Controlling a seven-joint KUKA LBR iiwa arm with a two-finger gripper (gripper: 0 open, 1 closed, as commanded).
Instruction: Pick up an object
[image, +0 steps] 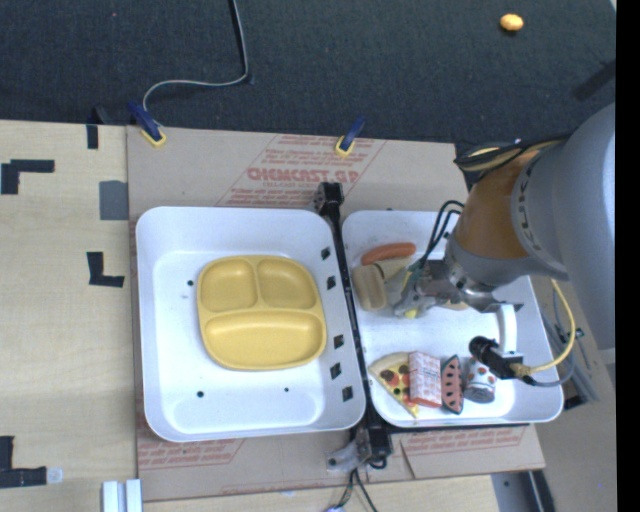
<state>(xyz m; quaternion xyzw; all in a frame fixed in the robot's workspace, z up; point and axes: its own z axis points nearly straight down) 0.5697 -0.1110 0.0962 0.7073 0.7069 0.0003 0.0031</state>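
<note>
Two shallow white bins sit side by side on my bench, and I take the black divider strip (340, 300) between them as my landmark. Left of that strip, the left white bin (160, 300) holds just a yellow three-compartment plastic tray (262, 311), lying flat and well apart from the strip, so I judge it is not today's target. Right of the strip, the right white bin (455, 420) carries the loose toys I could lift: an orange-red toy sausage (386, 252) near the strip at the far side, a tan bread-like block (371, 289) just beside it, and towards the near side a toy pizza slice (392, 375), a red-and-white printed packet (425, 379) and a dark watermelon-like wedge (452, 384) lying close together, seemingly touching or overlapping. My grey arm with its orange band (495, 215) leans in from the side away from the strip, and the gripper (415, 297) is low over the bin, just beside the tan block, on its side away from the strip. I judge it is placed there to take that block or something small next to it. Whether the fingers are apart or together I cannot tell; the wrist and cables blur them. Nothing shows between them, so I count the pick as not yet made
</note>
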